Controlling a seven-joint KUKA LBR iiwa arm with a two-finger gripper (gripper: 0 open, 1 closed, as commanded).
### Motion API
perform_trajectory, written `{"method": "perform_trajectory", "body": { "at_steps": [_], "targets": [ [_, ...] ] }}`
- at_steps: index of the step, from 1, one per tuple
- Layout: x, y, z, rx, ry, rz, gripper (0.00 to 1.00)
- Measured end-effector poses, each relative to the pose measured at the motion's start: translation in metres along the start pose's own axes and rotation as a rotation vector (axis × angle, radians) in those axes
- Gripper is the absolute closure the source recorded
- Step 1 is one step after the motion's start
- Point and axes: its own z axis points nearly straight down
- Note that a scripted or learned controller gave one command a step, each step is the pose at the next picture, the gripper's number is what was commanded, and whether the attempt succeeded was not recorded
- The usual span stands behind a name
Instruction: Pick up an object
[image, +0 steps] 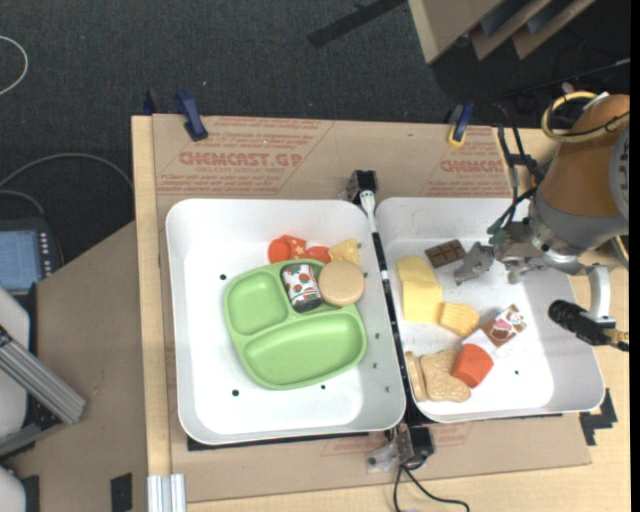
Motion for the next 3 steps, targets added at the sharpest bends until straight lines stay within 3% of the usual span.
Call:
{"method": "perform_trajectory", "body": {
  "at_steps": [1, 2, 3],
  "targets": [
    [0.025, -0.073, 0.060, 0.003, 0.001, 0.004, 0.00],
    [0.025, 0.011, 0.057, -0.010, -0.005, 0.000, 0.00],
    [0.043, 0.075, 0.056, -0.010, -0.004, -0.001, 0.00]
  ]
}}
